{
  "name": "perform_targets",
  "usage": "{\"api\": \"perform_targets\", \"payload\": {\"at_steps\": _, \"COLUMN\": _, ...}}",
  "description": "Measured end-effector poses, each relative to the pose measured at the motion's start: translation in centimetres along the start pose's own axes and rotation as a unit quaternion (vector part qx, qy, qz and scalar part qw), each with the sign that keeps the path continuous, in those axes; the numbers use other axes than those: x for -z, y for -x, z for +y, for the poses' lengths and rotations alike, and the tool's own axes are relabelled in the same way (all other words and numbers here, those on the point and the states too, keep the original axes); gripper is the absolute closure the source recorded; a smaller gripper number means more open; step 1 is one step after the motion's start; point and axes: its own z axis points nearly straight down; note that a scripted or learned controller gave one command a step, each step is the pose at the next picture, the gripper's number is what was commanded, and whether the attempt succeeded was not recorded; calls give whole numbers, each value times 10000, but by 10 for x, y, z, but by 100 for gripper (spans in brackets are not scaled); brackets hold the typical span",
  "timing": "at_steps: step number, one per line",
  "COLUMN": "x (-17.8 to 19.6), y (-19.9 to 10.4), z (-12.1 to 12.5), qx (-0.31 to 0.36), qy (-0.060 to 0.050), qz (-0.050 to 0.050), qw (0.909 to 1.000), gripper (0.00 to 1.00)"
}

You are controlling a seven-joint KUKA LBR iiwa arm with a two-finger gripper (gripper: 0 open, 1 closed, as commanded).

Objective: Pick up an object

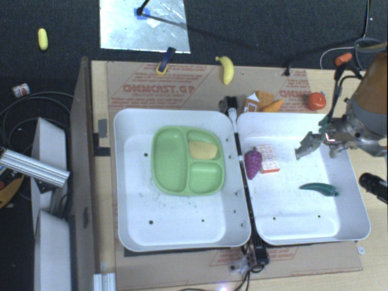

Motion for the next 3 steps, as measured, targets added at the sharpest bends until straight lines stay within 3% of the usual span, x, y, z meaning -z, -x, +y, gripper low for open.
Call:
{"api": "perform_targets", "payload": {"at_steps": 1, "x": -146, "y": -1, "z": 7, "qx": -5, "qy": -74, "qz": 16, "qw": 10000, "gripper": 0}}
{"api": "perform_targets", "payload": {"at_steps": 2, "x": -89, "y": 61, "z": 70, "qx": -17, "qy": 48, "qz": -31, "qw": 10000, "gripper": 0}}
{"api": "perform_targets", "payload": {"at_steps": 3, "x": -178, "y": 32, "z": 43, "qx": -16, "qy": 46, "qz": 6, "qw": 10000, "gripper": 0}}
